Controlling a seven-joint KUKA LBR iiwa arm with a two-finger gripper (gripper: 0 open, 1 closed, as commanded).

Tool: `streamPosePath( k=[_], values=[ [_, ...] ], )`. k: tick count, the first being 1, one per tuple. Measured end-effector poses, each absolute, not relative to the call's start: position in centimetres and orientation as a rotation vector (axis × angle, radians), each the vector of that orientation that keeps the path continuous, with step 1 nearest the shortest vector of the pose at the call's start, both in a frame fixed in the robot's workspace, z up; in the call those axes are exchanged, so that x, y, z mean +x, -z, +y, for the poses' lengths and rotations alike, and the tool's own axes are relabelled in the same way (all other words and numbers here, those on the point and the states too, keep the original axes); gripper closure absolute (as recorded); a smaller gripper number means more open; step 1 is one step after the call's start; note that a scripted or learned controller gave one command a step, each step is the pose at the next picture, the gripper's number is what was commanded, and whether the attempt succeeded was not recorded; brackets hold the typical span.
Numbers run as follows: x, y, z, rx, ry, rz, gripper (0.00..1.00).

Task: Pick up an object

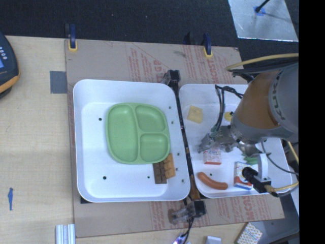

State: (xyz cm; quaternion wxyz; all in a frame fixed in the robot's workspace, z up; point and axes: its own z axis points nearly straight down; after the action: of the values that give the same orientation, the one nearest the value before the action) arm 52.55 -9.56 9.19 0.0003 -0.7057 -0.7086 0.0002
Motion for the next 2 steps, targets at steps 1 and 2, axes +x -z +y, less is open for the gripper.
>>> streamPosePath(
  k=[1, 2],
  values=[
    [54.6, -9.2, -9.6, -2.216, 0.0, -2.227, 0.0],
    [50.3, -9.1, -9.9, -2.213, -0.008, -2.221, 0.0]
  ],
)
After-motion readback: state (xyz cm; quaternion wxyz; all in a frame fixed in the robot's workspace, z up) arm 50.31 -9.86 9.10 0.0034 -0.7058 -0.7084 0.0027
